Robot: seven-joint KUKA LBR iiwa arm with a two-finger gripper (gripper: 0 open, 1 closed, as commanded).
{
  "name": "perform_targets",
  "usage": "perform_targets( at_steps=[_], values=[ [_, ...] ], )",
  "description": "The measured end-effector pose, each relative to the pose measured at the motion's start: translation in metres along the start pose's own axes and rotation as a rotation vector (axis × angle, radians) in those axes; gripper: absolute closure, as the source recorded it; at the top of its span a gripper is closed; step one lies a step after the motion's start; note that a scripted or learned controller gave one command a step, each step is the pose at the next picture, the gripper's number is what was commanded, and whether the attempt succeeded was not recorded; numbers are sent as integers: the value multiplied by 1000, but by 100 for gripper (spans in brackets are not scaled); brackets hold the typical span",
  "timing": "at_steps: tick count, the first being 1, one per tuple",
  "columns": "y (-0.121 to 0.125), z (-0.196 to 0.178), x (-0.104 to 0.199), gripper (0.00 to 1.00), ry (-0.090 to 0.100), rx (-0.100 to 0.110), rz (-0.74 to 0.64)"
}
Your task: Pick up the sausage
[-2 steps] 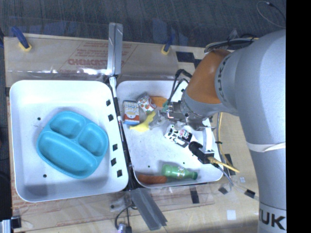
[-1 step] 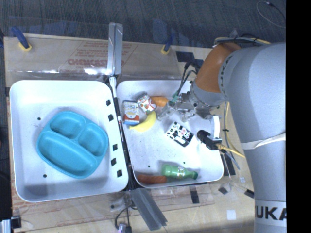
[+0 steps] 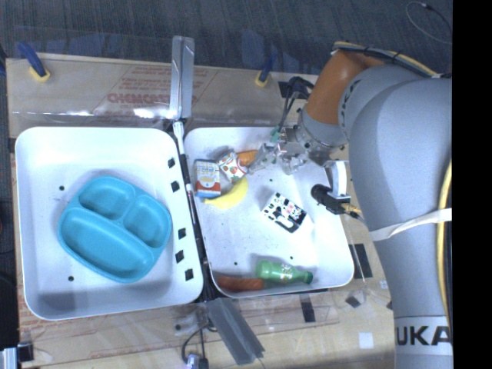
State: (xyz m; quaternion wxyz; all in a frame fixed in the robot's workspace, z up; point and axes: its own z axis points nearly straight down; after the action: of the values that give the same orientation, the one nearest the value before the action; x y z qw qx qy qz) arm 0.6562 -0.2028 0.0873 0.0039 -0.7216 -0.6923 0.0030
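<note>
Left bin [image 3: 31, 206]: white, shallow, holds a blue divided plate [image 3: 114, 227] with three compartments, lying near the bin's centre.

Between the bins a grey metal bar [image 3: 182, 75] stands up from the divider. Behind the bins lies a clear sheet with faint red printing [image 3: 142, 87], not legible at this size.

Right bin [image 3: 327, 241]: a small carton [image 3: 206, 178] with a red and white label, text too small to read, lies at the upper left, with a yellow banana [image 3: 231, 196] just beside and below it. A second small packet [image 3: 231, 164] touches the banana's upper end; an orange item [image 3: 247, 158] sits just behind it. A black-and-white patterned card [image 3: 284, 211] lies tilted near the bin's middle. A green bottle [image 3: 284, 272] lies on its side at the near wall. The sausage [image 3: 241, 284], reddish brown, lies along the near wall, just left of the bottle and touching its base end.

Gripper [image 3: 278, 154]: low over the bin's upper part, near the packet and orange item, well apart from the sausage. Finger spacing cannot be told; nothing visibly held.

Arm: grey, "UKA" readable on its base [image 3: 421, 334]. Bench is light wood; dark carpet beyond.
</note>
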Motion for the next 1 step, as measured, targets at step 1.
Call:
perform_targets(
  at_steps=[1],
  values=[
    [-129,1,56,0,1,-2,-37]
  ],
)
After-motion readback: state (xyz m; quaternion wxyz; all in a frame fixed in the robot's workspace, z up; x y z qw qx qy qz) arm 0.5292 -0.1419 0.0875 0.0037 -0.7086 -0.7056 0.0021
